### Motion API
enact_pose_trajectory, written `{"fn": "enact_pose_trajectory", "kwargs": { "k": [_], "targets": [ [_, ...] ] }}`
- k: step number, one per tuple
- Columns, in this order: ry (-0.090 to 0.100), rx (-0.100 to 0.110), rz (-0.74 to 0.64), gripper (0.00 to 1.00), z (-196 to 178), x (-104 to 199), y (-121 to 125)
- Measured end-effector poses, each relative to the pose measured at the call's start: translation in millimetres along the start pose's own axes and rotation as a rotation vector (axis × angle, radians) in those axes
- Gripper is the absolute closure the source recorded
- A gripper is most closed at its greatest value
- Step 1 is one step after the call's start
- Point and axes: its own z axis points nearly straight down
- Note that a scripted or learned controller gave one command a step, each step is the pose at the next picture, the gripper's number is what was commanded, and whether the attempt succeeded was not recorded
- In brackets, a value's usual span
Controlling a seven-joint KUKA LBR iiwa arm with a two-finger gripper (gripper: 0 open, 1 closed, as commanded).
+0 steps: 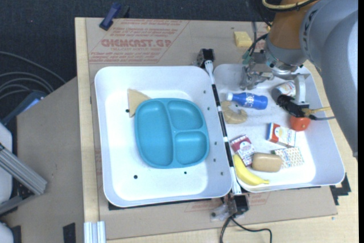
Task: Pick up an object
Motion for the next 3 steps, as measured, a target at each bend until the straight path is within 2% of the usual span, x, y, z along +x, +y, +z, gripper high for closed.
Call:
{"fn": "enact_pose_trajectory", "kwargs": {
  "k": [1, 2, 3],
  "targets": [
    [0.0, 0.001, 0.0, 0.0, 0.3, 0.1, -0.2],
    [0.001, 0.005, 0.003, 0.0, 21.4, -27.4, -1.8],
    [0.003, 0.004, 0.001, 0.0, 20.8, 4.0, -1.2]
  ]
}}
